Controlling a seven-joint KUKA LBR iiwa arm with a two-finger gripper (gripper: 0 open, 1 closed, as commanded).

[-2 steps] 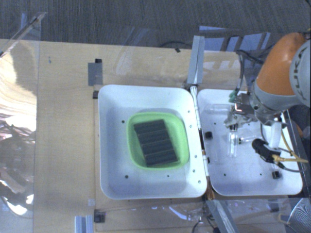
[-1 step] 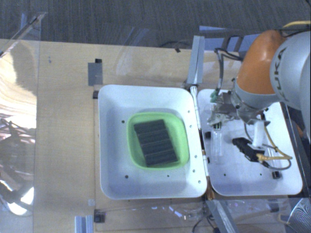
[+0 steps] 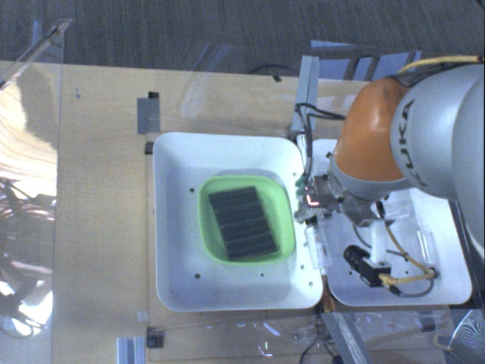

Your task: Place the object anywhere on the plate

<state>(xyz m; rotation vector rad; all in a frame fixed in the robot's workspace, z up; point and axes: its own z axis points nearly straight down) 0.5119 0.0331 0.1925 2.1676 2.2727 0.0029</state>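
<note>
Nearest to my camera is the grey arm (image 3: pixel 443 131), reaching in from the right. Its orange band (image 3: pixel 371 139) sits above the wrist, and it hangs over the right bin's near-left part.

Bench (image 3: pixel 98 226): pale wood, bearing both bins side by side.

Left bin (image 3: pixel 174 279): shallow, white, rounded corners. Its right wall stands just beside the right bin's left wall.

Right bin (image 3: pixel 447 279): white. Much of it is covered from my view by the arm, and the lower floor shows.

Green plate (image 3: pixel 208 203): squarish with rounded corners. It lies flat on the floor of the left bin, right of centre and near that bin's right wall.

Dark ribbed block (image 3: pixel 242 223): rectangular and lying flat on the green plate. It is turned a little off the plate's edges and wholly inside the rim — the task's thing is on the plate, well apart from the gripper.

Gripper (image 3: pixel 373 240): below the wrist, over the right bin, close to the wall between the two bins. The wrist hides most of it — I cannot tell whether it is spread or pressed together, and I see nothing gripped.

Black fitting (image 3: pixel 364 265) with a yellow cable (image 3: pixel 413 277): just below the gripper, over the right bin's floor.
</note>
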